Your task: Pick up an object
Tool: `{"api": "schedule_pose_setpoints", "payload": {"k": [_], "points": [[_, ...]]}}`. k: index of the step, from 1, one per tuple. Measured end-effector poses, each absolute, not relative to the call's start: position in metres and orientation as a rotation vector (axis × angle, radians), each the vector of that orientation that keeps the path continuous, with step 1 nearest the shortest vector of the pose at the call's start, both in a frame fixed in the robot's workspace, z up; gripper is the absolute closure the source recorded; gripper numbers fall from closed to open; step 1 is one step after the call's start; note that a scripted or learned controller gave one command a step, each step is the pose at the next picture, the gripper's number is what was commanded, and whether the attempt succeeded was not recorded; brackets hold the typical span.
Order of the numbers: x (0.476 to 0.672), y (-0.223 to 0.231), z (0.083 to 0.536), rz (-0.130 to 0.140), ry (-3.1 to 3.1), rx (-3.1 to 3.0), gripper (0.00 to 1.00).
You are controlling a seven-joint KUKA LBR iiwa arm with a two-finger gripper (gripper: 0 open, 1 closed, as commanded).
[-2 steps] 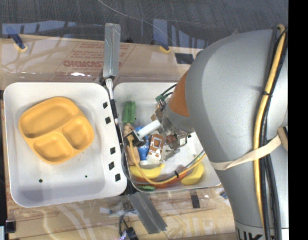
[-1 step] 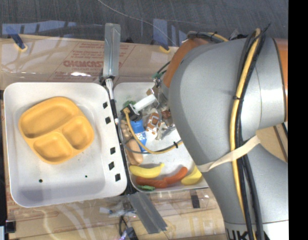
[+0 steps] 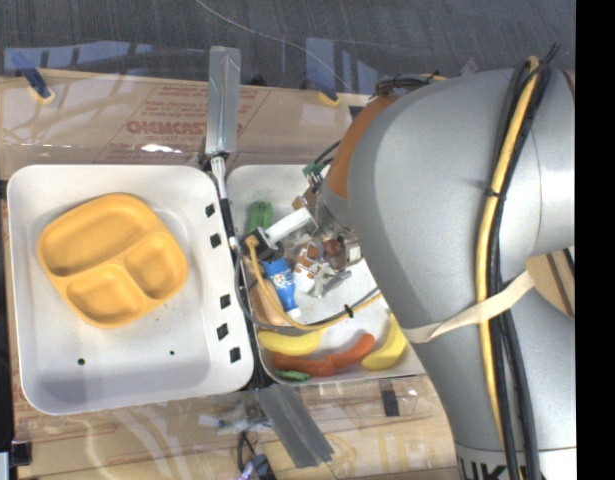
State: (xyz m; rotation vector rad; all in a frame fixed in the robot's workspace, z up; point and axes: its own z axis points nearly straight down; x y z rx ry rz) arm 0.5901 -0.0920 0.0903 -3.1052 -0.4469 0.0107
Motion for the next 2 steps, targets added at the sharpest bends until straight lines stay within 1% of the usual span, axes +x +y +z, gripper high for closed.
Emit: {"api": "schedule_pose_setpoints", "payload": {"k": [1, 2], "points": [[0.59, -0.09, 0.1, 0.016, -0.458, -3.099, 1.0], [0.603, -0.041, 0.195, -0.01, -0.351, -3.119, 1.0]]}}
